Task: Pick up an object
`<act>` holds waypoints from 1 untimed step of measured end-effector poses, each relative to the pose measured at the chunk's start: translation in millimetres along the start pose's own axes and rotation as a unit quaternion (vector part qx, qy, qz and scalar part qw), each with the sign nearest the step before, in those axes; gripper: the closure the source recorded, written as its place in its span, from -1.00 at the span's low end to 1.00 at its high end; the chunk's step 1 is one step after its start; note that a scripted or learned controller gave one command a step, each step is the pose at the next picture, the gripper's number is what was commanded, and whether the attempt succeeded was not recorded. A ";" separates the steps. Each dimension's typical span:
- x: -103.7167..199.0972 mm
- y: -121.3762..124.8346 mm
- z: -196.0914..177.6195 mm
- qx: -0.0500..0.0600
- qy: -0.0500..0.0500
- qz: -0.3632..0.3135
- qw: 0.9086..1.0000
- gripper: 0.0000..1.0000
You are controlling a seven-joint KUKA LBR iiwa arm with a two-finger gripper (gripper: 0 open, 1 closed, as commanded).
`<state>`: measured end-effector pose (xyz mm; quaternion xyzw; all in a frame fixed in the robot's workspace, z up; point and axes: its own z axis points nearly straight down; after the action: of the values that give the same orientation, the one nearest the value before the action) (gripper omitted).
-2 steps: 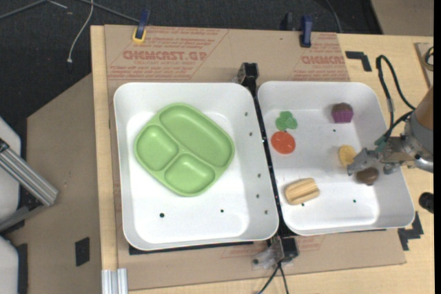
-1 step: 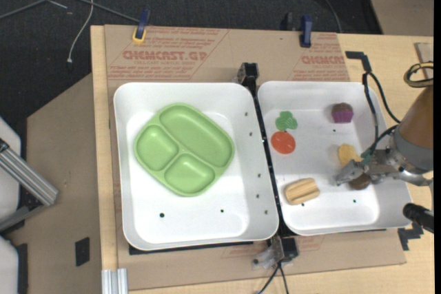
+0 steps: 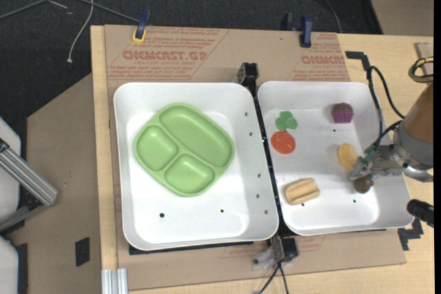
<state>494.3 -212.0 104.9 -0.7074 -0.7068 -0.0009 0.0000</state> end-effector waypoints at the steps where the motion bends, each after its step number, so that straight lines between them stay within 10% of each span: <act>1: -1.5 2.8 -43.3 -0.002 -0.002 -0.001 1.000 1.00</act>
<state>497.1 -213.6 148.2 -0.7068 -0.7074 -0.0010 -0.0023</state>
